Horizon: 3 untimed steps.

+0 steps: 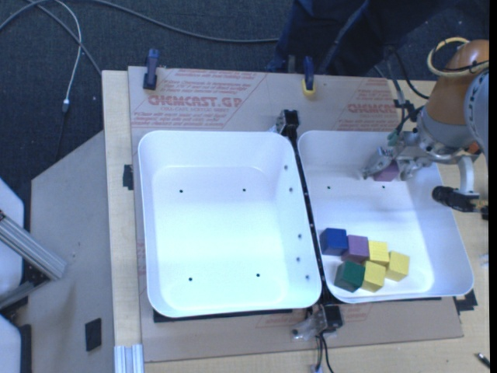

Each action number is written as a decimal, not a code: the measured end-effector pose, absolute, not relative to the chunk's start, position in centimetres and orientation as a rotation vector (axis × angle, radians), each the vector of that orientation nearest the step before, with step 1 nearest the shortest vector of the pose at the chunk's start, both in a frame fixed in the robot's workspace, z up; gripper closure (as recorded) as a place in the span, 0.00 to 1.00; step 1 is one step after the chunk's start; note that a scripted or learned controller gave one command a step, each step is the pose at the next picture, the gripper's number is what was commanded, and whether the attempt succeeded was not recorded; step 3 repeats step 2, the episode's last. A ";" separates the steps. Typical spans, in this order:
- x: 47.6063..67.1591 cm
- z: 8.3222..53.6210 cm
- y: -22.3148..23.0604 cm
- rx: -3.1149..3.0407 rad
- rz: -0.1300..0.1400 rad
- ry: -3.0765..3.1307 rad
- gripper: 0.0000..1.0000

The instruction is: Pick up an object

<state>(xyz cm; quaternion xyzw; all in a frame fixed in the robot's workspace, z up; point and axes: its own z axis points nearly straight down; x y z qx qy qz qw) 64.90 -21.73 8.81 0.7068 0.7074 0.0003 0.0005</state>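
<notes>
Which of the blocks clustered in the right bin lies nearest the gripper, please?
The blue block. It sits at the cluster's upper left corner, closest to the gripper; the purple, yellow and green ones lie farther down.

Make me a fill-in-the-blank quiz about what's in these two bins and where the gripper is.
1. The blocks sit clustered in the ___ bin.
2. The gripper hangs over the ___ bin.
3. The blue block touches a ___ block.
4. The cluster holds ___ yellow blocks.

Missing words: right; right; purple; three
</notes>
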 end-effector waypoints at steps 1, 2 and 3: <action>64.9 9.9 -21.7 2.219 0.002 2.221 1.00; 66.0 25.2 -15.7 2.206 0.015 2.219 1.00; 66.0 25.2 -15.7 2.206 0.015 2.219 1.00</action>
